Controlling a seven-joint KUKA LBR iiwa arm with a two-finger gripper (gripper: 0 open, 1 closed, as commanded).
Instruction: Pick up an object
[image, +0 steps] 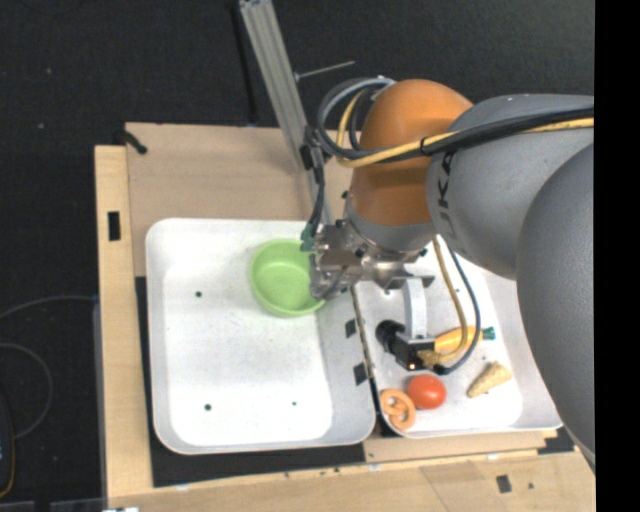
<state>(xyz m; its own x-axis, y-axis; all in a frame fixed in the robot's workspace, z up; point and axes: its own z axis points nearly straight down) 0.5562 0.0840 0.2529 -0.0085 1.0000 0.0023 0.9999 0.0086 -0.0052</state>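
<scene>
Green bowl (282, 280) sits upright in the left bin (200, 400), near the wall it shares with the other bin; the jaws hang at the bowl's rim on that side. Whether they are apart or together cannot be told.

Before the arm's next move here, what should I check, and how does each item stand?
1. The gripper at a target: ok, at the right rim of the green bowl.
2. Bowl gripped: cannot tell.
3. Bowl upright: ok, opening up.
4. Bowl away from walls: not ok, close to the right wall of the left bin.
5. Other things apart: ok, red round thing and pale cone lie in the right bin.
</scene>
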